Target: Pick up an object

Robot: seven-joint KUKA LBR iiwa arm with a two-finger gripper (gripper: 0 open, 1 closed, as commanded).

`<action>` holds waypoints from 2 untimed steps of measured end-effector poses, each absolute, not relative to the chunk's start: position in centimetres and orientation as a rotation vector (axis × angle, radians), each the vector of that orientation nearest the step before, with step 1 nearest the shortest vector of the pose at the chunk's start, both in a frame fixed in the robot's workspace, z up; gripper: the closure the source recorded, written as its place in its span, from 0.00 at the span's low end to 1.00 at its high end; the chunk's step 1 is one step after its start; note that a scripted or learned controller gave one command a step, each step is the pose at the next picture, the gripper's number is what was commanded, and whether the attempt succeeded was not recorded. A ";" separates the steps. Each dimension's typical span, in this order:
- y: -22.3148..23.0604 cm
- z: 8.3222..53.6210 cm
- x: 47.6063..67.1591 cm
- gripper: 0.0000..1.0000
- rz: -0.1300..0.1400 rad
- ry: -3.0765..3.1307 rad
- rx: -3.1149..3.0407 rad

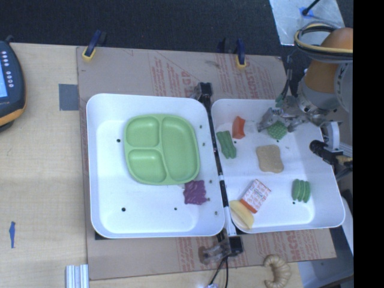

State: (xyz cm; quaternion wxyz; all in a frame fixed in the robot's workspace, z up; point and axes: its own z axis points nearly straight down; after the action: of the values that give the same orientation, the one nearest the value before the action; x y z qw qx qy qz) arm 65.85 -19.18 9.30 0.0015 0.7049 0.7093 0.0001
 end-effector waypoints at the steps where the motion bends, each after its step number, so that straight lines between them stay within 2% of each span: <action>1: -17.6 9.2 61.5 0.00 -0.008 2.229 2.222; 2: -19.0 9.3 65.8 0.00 -0.001 2.227 2.213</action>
State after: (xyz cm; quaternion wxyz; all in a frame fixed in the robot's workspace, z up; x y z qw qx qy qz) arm 65.79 -19.01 9.28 0.0008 0.7049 0.7093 -0.0002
